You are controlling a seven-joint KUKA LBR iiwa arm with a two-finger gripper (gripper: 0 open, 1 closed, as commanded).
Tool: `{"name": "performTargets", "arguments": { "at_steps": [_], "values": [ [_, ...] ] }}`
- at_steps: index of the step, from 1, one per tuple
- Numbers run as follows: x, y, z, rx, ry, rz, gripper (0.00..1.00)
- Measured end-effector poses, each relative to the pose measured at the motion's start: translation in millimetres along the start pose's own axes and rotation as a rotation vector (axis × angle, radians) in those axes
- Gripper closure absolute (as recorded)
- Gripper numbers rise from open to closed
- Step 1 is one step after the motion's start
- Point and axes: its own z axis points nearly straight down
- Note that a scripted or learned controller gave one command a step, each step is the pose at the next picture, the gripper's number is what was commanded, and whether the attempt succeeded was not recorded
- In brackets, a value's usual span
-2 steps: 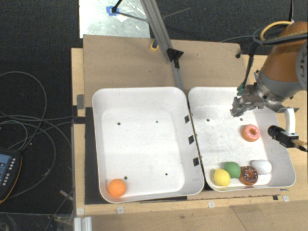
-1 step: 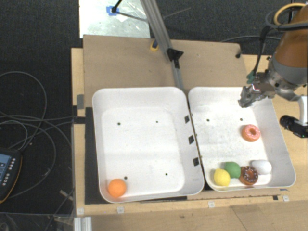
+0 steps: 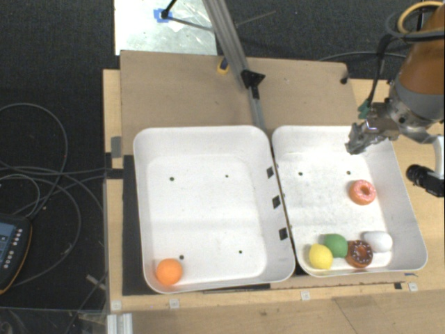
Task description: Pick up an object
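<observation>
My gripper (image 3: 359,142) hangs over the far right part of the right bin (image 3: 327,152), its dark fingers pointing down with nothing visible between them. A pink frosted donut (image 3: 361,192) lies below it in the picture, apart from it. Along the right bin's near edge sit a yellow ball (image 3: 320,256), a green ball (image 3: 335,243), a chocolate sprinkled donut (image 3: 359,254) and a white egg-shaped object (image 3: 377,241). An orange ball (image 3: 168,271) rests in the near left corner of the left bin (image 3: 201,145).
A grey pole (image 3: 229,33) slants across the bench behind the bins, ending at a black clamp (image 3: 252,79). Black clips (image 3: 276,200) mark the seam between the bins. Cables lie on the floor at left.
</observation>
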Motion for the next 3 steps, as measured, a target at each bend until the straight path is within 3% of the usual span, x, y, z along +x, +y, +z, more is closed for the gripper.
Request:
{"name": "performTargets", "arguments": {
  "at_steps": [3],
  "values": [
    [153,17,27,0.000,0.002,-0.004,1.00]
  ]
}}
